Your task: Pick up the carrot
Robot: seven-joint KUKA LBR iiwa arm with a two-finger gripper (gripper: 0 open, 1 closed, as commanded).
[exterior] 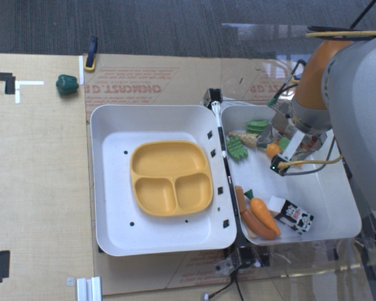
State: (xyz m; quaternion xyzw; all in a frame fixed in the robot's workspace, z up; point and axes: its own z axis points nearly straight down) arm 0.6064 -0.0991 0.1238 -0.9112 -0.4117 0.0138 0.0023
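The carrot [263,216], orange with a small green top, lies on the floor of the right bin [329,199] near its front left corner, pointing toward the front. My gripper [277,140] hangs low over the back of that bin, well behind the carrot, among a cluster of toy foods. Nothing is visibly held.
Close to the gripper are a green leafy piece [237,147], a green flat piece [258,125] and a small orange piece [273,149]. A brown sausage-like piece [242,213] lies against the carrot, and a white-and-black box [293,214] sits to its right. The left bin [106,187] holds a yellow divided plate [172,177].
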